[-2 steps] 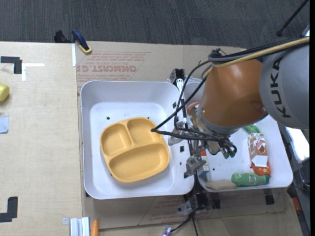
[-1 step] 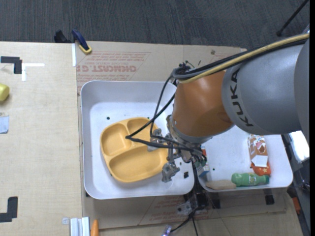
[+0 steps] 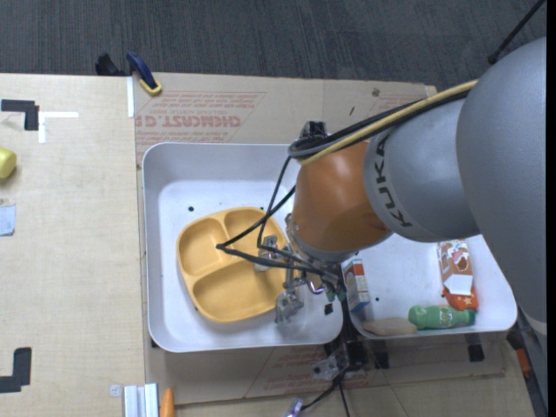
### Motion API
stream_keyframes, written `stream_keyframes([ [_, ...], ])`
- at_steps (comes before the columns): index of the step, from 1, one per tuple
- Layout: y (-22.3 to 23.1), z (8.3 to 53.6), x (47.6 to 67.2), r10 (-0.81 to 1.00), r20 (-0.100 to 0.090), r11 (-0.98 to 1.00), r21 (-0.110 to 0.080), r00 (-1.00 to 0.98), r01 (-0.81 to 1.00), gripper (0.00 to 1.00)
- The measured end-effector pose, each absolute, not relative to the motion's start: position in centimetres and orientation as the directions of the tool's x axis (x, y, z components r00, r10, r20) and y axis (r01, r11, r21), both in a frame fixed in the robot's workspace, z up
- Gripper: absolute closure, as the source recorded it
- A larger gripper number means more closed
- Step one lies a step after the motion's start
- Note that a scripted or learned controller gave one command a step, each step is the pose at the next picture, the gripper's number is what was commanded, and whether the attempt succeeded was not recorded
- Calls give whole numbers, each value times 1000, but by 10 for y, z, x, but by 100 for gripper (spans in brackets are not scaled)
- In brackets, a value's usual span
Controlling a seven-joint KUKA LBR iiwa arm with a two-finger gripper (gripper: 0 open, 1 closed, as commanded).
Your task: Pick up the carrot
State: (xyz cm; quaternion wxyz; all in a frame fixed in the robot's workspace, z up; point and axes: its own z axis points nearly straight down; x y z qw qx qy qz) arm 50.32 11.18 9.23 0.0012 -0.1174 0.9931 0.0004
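My gripper (image 3: 288, 304) hangs low over the front right corner of the left bin (image 3: 161, 233), just off the right edge of a yellow divided plate (image 3: 213, 250). The wrist with its orange band (image 3: 334, 202) and the big grey arm (image 3: 469, 155) cover the bin's right side and much of the right bin. I see nothing held at the gripper. An orange-tipped thing (image 3: 165, 399) pokes in at the bottom edge, outside the bins; what it is I cannot tell.
The right bin (image 3: 408, 259) holds a red-and-white packet (image 3: 456, 274), a green bottle (image 3: 443, 317), a small carton (image 3: 354, 285) and a beige piece (image 3: 391, 327). A yellow object (image 3: 5, 163) lies at the far left of the bench.
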Motion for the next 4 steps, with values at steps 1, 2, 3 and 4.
stream_keyframes([
  [1, 111, 100, 502, -238, 4, 971, -2, -971, -238, 100],
  [2, 133, 94, 506, -601, 0, 800, -4, -800, -601, 100],
  [3, 112, 173, 522, -358, -6, 934, -1, -934, -358, 100],
  [4, 138, 93, 492, -422, -5, 907, 0, -907, -422, 100],
])
